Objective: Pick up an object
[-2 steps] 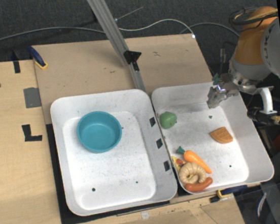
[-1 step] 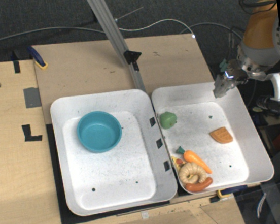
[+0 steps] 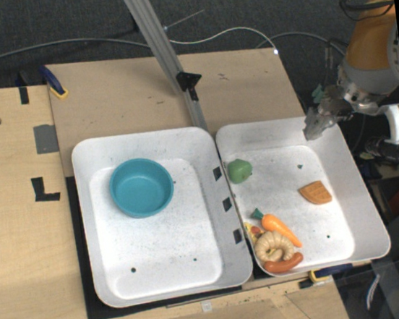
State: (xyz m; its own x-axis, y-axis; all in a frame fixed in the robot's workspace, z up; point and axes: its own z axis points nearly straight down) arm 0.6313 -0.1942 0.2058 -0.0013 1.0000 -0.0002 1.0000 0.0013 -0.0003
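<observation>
We see gripper (image 3: 315, 127) over right bin (image 3: 342, 246) far corner, finger state: cannot tell. Blue bowl (image 3: 142, 187) far left of it, stiff, rim grip. Green ball (image 3: 240, 171) left, may roll. Carrot (image 3: 281, 230) below-left, light, take mid-body.

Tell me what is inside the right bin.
The right bin holds a green ball, an orange wedge, and a pile of carrot, beige coil and sausage. Anything beneath the pile is covered.
</observation>
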